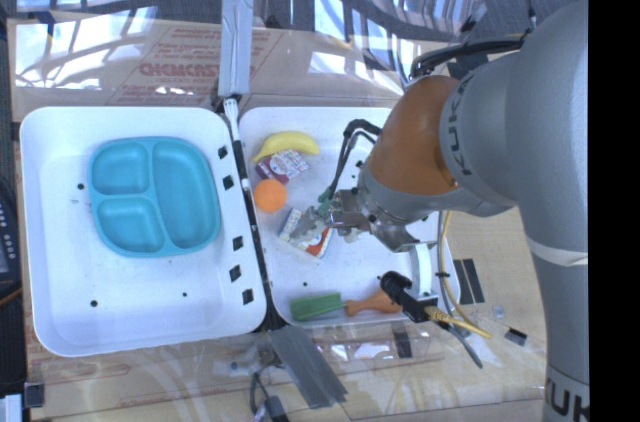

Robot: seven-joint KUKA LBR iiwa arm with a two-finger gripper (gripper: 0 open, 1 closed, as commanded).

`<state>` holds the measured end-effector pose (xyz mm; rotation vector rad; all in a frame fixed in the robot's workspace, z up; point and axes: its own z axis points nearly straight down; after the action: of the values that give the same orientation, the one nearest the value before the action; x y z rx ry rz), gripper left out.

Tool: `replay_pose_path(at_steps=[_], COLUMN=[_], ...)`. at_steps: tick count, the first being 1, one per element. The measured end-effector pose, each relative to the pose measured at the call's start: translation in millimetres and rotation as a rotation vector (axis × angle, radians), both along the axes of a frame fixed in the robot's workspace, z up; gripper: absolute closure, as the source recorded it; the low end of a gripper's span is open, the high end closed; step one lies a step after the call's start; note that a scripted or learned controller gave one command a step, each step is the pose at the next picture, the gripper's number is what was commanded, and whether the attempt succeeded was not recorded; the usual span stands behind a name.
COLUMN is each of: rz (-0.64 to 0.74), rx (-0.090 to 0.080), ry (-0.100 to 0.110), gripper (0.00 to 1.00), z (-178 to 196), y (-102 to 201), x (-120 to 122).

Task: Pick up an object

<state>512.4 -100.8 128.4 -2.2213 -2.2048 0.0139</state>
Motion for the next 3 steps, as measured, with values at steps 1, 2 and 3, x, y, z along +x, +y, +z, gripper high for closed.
replay_pose_path(at_steps=[1, 2, 3], rz=[-0.122, -0.121, -0.333], rx=[0.002, -0.007, -0.005], ry=[-0.012, -0.018, -0.005], gripper=[0.00, 1.00, 1.00], z=[-34.8, -24.4, -35.7], y=[-4.8, -9.6, -28.5], x=[24.0, 26.5, 60.9])
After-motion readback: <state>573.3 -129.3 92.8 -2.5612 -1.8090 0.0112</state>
